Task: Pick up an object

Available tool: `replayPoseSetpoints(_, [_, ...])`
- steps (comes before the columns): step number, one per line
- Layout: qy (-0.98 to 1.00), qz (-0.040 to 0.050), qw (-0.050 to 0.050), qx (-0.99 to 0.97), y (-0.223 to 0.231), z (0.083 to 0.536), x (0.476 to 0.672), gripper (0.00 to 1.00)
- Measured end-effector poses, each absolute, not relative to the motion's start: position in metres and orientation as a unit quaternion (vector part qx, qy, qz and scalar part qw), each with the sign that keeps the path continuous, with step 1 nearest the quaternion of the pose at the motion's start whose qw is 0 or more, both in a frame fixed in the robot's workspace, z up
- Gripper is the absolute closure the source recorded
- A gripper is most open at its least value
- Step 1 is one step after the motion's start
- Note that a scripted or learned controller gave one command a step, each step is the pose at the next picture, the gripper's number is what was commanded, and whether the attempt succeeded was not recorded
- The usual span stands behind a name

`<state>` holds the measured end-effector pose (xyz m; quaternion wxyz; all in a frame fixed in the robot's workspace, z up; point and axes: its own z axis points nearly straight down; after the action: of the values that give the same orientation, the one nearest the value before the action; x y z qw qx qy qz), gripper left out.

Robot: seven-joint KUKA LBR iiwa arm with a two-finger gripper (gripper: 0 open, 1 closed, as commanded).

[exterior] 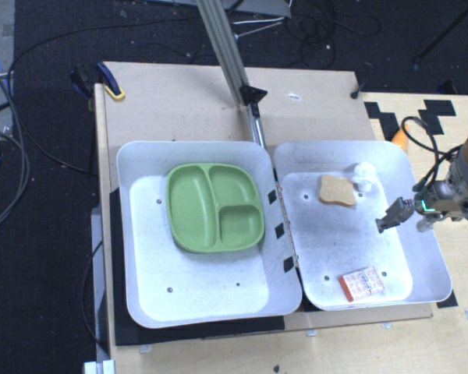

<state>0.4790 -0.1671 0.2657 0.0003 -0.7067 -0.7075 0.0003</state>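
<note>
Grey and orange, the arm comes in from the right and the gripper [403, 213] hangs over the right edge of the right bin [433, 263]; its dark fingers look parted, with nothing between them. Three things could be picked, all on the far side of the hand from the arm. Nearest is the tan bread slice [338, 191], up and away from the fingertips, with a small white lump [363, 178] touching or just beside its near corner. A red-and-white packet [363, 284] lies below the hand, near the bin's front rim. Well beyond all these, in the left bin [140, 287], sits a green tray [216, 207]. The hand seems to be over bare floor, so closing here would likely catch nothing. If it goes for the bread, the white lump crowding that corner could be nudged or pinched along with it. The packet looks flat, and fingers coming down on it may slide off rather than grip.
</note>
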Motion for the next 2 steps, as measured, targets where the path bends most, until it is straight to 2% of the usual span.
replayPoseSetpoints(1, [-0.708,0.0001,0.000,-0.707,-0.167,0.266,0.479,0.00])
replayPoseSetpoints(2, [-0.707,0.0012,0.002,-0.707,-0.166,0.222,0.484,0.00])
